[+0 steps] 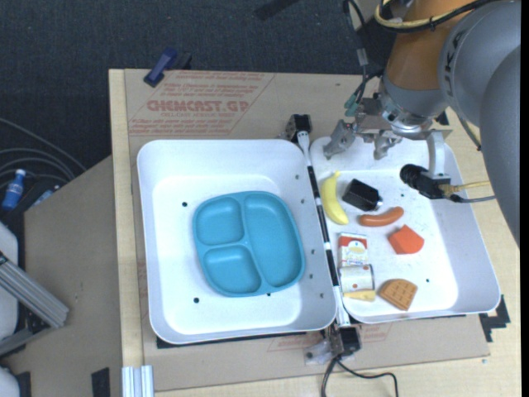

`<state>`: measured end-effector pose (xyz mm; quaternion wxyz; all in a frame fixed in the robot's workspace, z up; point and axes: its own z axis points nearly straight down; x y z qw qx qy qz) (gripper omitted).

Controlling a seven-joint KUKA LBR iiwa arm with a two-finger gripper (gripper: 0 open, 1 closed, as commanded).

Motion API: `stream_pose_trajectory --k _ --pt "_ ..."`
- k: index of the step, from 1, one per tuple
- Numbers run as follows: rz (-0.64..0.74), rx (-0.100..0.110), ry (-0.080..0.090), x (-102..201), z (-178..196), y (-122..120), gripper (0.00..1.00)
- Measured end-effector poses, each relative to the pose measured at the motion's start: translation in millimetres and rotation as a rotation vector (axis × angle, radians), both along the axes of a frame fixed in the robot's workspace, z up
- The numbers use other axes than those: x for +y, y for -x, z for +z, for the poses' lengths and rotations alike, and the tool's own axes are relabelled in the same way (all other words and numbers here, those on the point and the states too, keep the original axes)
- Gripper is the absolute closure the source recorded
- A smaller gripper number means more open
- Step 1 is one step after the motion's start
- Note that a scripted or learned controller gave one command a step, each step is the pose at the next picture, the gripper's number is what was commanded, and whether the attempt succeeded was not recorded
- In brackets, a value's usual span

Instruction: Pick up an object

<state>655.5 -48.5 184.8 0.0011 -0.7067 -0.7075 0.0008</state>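
Note:
My gripper (360,144) hangs over the far edge of the right bin (471,246), open, with nothing between its fingers. Just in front of it in the bin lie a yellow banana (332,198) and a small black block (361,194). Further forward are a sausage (381,217), a red-orange block (407,241), a small red-and-white carton (354,251), a cheese slice (357,284) and a brown waffle piece (397,293).
The left bin (165,222) holds a blue divided plate (246,242). A black clamp (298,126) sits where the two bins meet at the back. A blue object (161,67) lies at the far corner of the bench.

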Motion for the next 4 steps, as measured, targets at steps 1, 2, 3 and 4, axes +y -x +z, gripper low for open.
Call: stream_pose_trajectory --k 1,2,3,4 --pt "-0.002 -0.001 0.000 -45 -100 -11 0.00" --pt "-0.001 -0.003 0.001 -44 -90 -11 1.00" --pt "-0.001 -0.002 0.001 -44 -90 -11 0.00" --pt "-0.002 -0.001 0.000 -62 -100 45 0.00"
